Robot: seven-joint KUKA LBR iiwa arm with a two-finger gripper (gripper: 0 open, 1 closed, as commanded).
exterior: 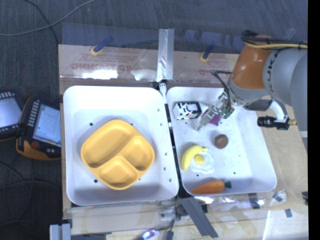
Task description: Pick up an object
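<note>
Gripper (206, 120) just above-left of brown ball (221, 141) (apart).

Grey arm (285, 79) reaching in from the right, orange-banded wrist bent down-left, tool (204, 122) lowered, angled left

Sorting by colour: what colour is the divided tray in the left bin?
Yellow-orange, the divided tray, seen in the camera view.

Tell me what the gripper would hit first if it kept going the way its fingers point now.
The gripper slants down and left in the right bin. Straight on, it would likely meet the bare bin floor just below the black-and-white object, though depth is hard to judge from above.
</note>
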